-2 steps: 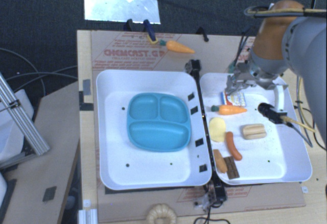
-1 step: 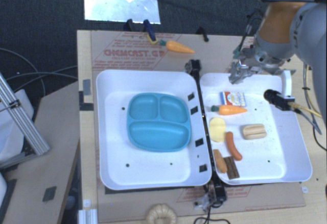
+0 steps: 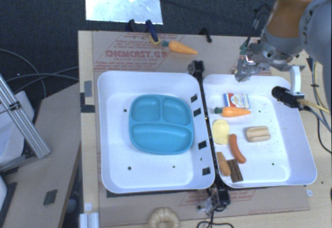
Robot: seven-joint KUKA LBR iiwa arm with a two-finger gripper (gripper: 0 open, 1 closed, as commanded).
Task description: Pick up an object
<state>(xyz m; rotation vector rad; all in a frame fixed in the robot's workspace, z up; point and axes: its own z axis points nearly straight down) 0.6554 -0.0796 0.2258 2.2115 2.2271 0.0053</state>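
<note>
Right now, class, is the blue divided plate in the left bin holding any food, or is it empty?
Empty. The blue divided plate shows three bare compartments in the left bin; all the toy food lies elsewhere.

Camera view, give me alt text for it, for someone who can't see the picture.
A grey robot arm reaches in from the right, its gripper above the far edge of the right bin, which holds toy food: a carrot, a small box, a hot dog bun and a sausage. The left bin holds a blue divided plate.
</note>
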